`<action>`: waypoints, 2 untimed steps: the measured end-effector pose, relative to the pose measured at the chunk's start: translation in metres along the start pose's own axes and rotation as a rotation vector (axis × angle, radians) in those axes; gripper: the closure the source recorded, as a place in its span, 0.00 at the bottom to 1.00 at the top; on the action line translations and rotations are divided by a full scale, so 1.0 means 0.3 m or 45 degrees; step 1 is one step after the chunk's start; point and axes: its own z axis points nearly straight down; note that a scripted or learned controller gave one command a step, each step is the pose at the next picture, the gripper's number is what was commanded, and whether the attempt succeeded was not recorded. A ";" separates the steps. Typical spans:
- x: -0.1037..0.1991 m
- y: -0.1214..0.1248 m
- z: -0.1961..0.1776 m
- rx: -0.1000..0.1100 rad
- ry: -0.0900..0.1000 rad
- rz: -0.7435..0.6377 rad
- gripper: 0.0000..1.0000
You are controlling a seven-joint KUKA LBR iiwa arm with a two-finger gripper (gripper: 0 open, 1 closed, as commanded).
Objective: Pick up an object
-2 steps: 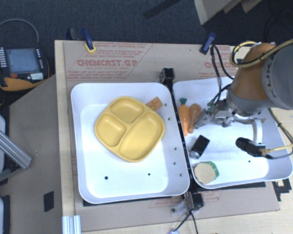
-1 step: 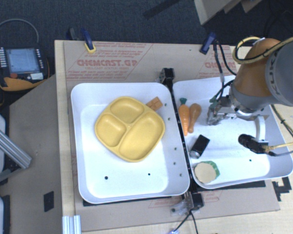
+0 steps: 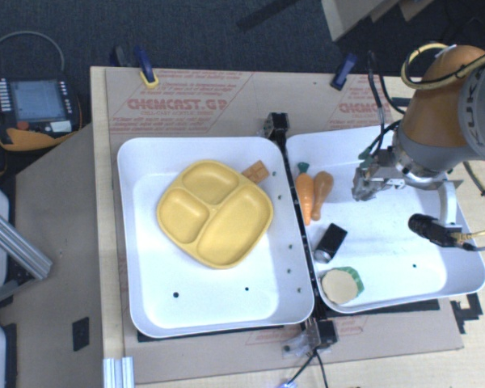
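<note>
While over right bin, tool bare

Bench bears left bin, right bin.

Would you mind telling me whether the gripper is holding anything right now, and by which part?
Nothing is visibly held: the gripper hovers in the right bin, apart from the carrots.
</note>
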 end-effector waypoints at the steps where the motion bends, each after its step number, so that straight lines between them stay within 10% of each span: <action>1: -0.001 0.007 -0.180 -0.004 -0.001 -0.002 1.00; 2: 0.180 -0.009 -0.221 0.003 0.004 -0.008 1.00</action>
